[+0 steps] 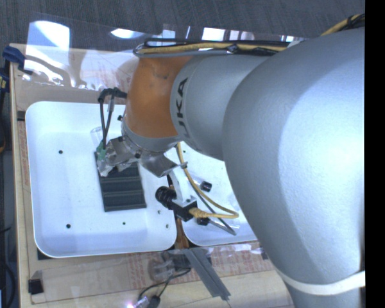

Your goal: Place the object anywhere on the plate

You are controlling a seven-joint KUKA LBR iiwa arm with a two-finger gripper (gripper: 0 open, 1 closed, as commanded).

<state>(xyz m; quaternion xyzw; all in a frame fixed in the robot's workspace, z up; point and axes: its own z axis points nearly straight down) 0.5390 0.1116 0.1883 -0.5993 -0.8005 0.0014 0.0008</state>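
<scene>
Grey arm [295,140] bearing partial black lettering, unreadable at this angle, is reaching over the left white bin [58,191]. Pincer [112,159] is hanging above it; a dark ribbed block [123,192] is lying just beneath. Yellow cables [202,204] are trailing behind.
</scene>
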